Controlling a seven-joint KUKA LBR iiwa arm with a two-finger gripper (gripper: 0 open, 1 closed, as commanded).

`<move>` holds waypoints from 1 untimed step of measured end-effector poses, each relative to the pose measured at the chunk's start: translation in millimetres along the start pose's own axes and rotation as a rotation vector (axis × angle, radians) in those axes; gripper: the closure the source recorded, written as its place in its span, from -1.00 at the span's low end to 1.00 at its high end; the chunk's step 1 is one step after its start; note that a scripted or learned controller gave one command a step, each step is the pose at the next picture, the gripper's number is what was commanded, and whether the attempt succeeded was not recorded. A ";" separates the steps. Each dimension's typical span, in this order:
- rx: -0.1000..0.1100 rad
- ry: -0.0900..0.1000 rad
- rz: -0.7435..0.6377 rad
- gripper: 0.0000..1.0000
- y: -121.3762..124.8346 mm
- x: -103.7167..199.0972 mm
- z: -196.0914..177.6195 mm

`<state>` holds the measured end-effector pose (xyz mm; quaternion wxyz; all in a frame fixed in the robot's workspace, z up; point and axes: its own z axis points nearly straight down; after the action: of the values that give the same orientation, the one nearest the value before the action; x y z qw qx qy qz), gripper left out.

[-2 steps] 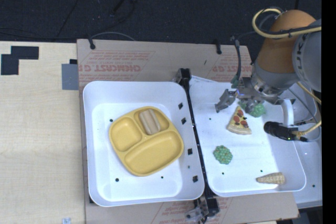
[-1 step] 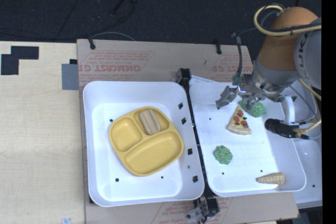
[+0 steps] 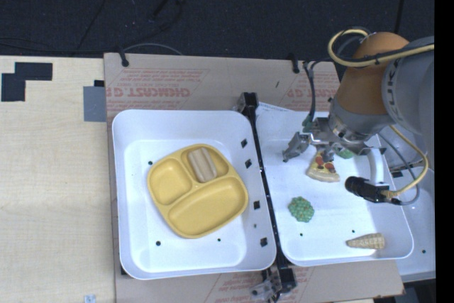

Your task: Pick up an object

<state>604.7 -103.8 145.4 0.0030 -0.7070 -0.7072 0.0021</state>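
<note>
Now, operator: gripper [image 3: 312, 145] w/ jaws spread wide, holding nothing, hovers just beside pizza slice toy [image 3: 324, 169] in right bin [image 3: 397, 246]. Prob. light, stiff, flat; pinch its edges.

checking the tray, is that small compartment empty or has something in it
Not empty: a tan, roll-like item lies in the upper right compartment of the yellow tray.

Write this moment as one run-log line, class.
end effector: over right bin, beside pizza slice | grasp: unconfirmed | yellow tray: left bin
</note>
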 end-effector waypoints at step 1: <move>-0.003 -0.001 0.000 -1.00 0.2 0.9 52.1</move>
<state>604.5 -102.8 93.3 0.0015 -0.7072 -0.7070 0.0012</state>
